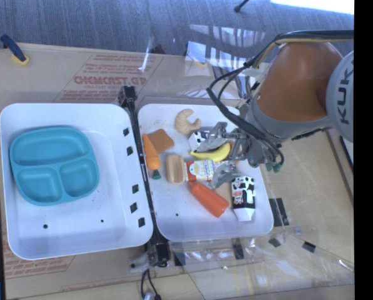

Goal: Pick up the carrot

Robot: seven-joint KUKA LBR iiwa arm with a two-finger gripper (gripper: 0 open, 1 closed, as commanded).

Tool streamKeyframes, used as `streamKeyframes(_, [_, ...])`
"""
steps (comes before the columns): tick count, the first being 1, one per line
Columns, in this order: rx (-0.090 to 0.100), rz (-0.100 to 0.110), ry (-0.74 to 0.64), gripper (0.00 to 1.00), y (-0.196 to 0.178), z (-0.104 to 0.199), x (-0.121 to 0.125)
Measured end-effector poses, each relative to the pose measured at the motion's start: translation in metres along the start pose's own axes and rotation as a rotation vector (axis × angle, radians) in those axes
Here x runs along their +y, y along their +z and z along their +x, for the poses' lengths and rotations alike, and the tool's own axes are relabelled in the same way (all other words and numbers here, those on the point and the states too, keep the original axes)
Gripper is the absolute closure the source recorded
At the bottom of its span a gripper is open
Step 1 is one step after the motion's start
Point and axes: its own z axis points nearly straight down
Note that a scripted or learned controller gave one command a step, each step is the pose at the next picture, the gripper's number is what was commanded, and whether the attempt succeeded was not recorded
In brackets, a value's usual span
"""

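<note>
The grey arm (pixel 298 86) reaches in from the right over the table (pixel 80 74), above the right of the two white bins (pixel 174 227); the left bin (pixel 24 230) carries a blue divided tray (pixel 52 164). The tool (pixel 227 152) hangs over the bin's middle, right above a banana (pixel 212 153), and from here I cannot tell how its grip stands. The carrot (pixel 151 154) lies well to the tool's left, hard against the bin's left wall, its long axis running roughly top to bottom along that wall, green end lowermost. I reckon the arm must travel left across the bread (pixel 174 168) to get over it
</note>
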Motion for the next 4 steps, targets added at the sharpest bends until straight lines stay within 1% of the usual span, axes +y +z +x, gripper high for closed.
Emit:
streamKeyframes(1, [0.012,-0.005,-0.058,0.00,0.157,-0.062,0.022])
streamKeyframes(2, [-0.002,-0.002,0.119,0.00,0.169,-0.102,0.029])
streamKeyframes(3, [0.004,-0.002,0.389,0.00,0.170,-0.083,0.021])
streamKeyframes(4, [0.002,0.001,0.518,0.00,0.169,-0.074,0.026])
